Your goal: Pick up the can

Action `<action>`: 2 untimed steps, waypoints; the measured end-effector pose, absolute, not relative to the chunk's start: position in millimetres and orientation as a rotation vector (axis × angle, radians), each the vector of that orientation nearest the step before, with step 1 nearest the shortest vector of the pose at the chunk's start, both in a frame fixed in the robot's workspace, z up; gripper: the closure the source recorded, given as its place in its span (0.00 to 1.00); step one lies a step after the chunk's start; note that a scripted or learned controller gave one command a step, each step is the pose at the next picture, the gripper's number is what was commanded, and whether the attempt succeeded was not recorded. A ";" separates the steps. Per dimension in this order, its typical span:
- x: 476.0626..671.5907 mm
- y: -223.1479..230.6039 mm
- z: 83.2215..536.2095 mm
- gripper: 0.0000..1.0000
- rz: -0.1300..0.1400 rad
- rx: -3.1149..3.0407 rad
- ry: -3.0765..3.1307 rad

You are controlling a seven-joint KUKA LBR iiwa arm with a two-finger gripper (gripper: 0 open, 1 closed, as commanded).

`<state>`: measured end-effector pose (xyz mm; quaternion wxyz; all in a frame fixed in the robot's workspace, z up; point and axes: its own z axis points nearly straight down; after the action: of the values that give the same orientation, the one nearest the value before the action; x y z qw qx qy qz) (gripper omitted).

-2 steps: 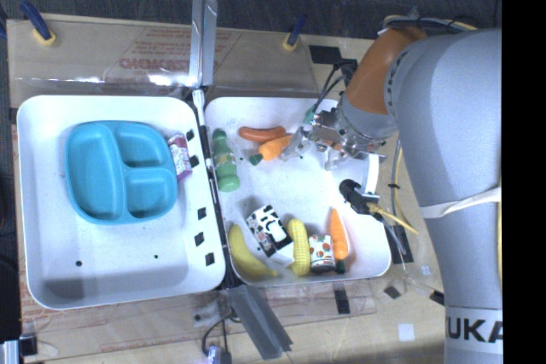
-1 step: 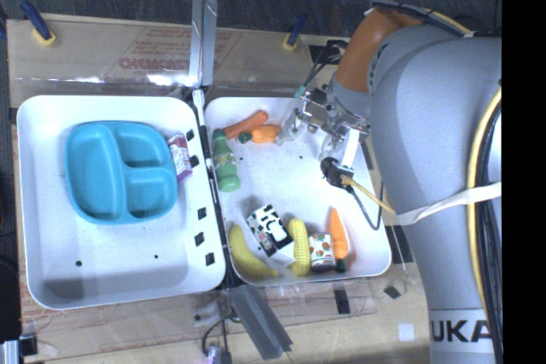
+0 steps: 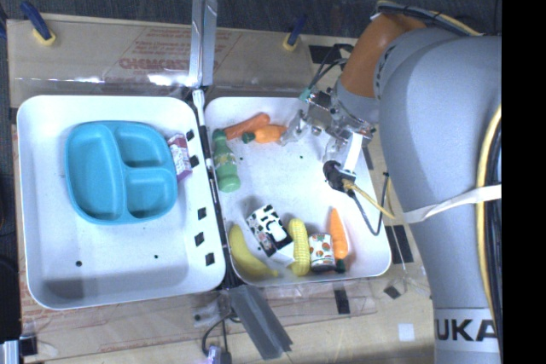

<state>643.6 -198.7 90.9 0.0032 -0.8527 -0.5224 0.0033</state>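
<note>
Your can [image 3: 321,252] sits at front edge of right bin [image 3: 281,183], between corn [image 3: 299,245] and small carrot [image 3: 339,234], touching both. End effector [image 3: 317,125] hangs over bin's back right, well apart from can, beside two carrots [image 3: 256,130]. Blue tray [image 3: 119,170] fills left bin [image 3: 51,268].

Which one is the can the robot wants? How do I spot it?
Look in the right white bin, along its near edge. The small short can sits between a yellow corn cob and an orange carrot. It alone has a speckled paper label.
</note>
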 end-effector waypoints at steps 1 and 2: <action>649.6 -192.2 89.5 0.00 0.042 -2.804 -1.365; 653.8 -189.9 100.5 1.00 0.021 -2.810 -1.382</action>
<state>653.8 -189.9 100.5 0.0052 -0.8973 -0.4413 0.0066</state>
